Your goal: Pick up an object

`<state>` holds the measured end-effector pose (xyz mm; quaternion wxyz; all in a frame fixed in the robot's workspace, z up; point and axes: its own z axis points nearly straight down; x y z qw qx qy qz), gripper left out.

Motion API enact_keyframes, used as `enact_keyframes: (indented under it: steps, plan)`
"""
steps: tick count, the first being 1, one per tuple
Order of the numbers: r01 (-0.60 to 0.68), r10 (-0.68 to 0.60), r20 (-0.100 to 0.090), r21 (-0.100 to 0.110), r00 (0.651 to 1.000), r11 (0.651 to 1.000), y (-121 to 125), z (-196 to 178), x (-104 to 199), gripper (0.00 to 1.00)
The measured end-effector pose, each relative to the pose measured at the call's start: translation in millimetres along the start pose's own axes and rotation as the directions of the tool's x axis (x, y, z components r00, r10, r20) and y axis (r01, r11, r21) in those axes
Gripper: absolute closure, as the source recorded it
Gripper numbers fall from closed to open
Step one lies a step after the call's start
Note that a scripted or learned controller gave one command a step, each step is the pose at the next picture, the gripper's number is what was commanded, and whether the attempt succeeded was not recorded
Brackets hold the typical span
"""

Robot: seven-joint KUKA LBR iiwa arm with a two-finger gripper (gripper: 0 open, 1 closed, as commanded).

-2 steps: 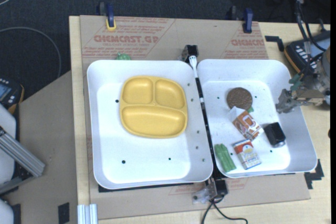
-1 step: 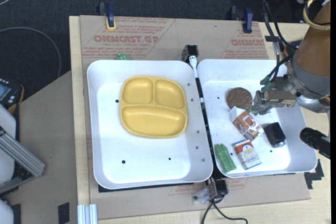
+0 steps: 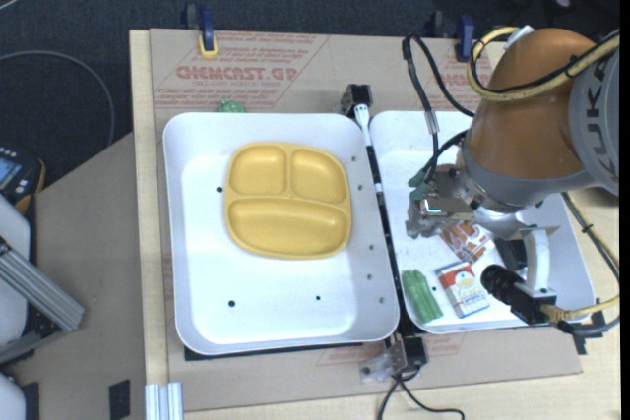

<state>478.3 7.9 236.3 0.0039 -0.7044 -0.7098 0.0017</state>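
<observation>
Over the right bin (image 3: pixel 581 261) my jaws (image 3: pixel 430 209) hang low; whether they are apart or together I cannot tell. Just beside them lies a red-and-white packet (image 3: pixel 465 238), with a small card (image 3: pixel 465 289) and a green bar (image 3: pixel 422 296) a little further toward the near rim. I judge this the descent: next comes settling squarely onto one item.

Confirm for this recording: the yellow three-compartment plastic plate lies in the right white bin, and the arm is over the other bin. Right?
Not quite. The camera view shows the yellow three-compartment plastic plate in the left white bin; the arm is over the other bin, the right one.
</observation>
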Motion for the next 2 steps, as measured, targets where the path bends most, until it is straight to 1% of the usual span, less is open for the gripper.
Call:
enact_keyframes:
  steps: [1, 2]
  plan:
    - [0.005, -0.005, -0.002, -0.018, 1.0, 1.0, 1.7, -85.8, 96.1, 1.0]
    - [-0.008, 0.008, 0.001, -0.022, 1.0, 1.0, 1.1, -182.2, 66.5, 1.0]
